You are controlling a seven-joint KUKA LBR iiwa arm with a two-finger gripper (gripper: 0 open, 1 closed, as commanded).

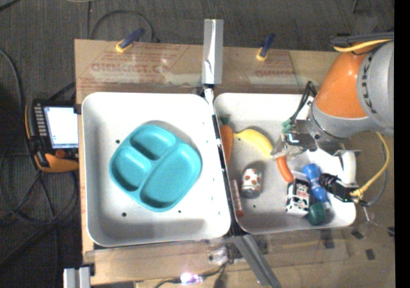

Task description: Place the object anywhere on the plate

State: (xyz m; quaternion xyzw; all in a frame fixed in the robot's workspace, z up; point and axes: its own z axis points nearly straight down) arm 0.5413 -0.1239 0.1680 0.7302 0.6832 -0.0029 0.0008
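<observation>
Several items crowd the gripper point(286, 141), jaw state indiscernible: banana point(255, 140) beside it, orange piece point(284, 167) just below, risking a wrong grasp far from the plate point(155, 166).

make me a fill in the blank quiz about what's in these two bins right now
1. The teal divided plate lies in the ____ bin.
2. The banana lies in the ____ bin.
3. The plate has ____ compartments.
4. The band above the arm's wrist is coloured ____.

Missing words: left; right; three; orange
</observation>
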